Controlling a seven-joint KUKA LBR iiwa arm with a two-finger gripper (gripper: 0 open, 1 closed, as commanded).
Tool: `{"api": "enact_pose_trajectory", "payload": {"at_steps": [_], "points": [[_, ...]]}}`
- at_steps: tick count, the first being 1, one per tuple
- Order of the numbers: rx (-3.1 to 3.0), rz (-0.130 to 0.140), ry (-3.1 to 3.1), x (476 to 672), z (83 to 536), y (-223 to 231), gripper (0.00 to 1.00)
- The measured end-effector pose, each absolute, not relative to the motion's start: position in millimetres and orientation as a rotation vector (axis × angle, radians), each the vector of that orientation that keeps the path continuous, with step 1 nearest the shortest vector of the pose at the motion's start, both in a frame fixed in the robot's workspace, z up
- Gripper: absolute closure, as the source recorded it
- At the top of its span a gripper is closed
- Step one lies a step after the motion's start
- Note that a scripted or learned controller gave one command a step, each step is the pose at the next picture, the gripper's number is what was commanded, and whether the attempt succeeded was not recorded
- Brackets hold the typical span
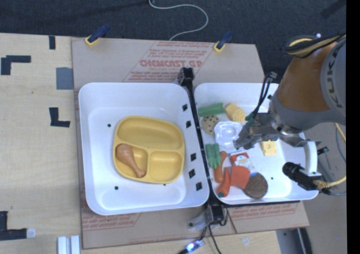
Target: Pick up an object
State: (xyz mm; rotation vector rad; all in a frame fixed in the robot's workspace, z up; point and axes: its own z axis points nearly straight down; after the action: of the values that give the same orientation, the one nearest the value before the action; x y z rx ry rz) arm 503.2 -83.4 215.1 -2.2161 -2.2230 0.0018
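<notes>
1. Nearest the camera: brown round patty at the front of the right bin, touching the red-orange toy pile just to its left.
2. Right bin holds the clutter: green bar and yellow corn piece at the back, speckled cookie below them, clear plastic piece mid-bin, green pod by the divider, yellow cheese cube towards the right.
3. Left bin has the yellow divided plate with a drumstick in its lower-left compartment. Well apart from the arm, so I'd ignore it.
4. Pincer sits low over the middle of the right bin, just right of the clear plastic piece and above the red-orange pile. Can't tell whether it's spread or pressed together; wrist body hides the tips. Nothing visibly between them, so I count no grasp.
5. My read: step in hand is the descent/close on something in the crowded centre.
6. To do it well, I'd want one item only. Centre is packed; closing there risks wedging two things or just shoving them.
7. Clear plastic piece looks thin and slippery, a poor target. Cheese cube is the better candidate: blocky, sits apart from its neighbours.
8. Go straight down, close, lift slowly, then check the view for the item between the tips before calling success.
</notes>
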Motion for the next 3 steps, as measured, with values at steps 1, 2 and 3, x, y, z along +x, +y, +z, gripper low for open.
{"api": "enact_pose_trajectory", "payload": {"at_steps": [1,2,3], "points": [[-2.220,0.001,-2.223,501.3,233.8,-90.7,1.00],[-2.220,0.003,-2.221,512.0,226.4,-96.1,1.00],[-2.218,0.002,-2.222,511.3,230.3,-84.6,1.00]]}}
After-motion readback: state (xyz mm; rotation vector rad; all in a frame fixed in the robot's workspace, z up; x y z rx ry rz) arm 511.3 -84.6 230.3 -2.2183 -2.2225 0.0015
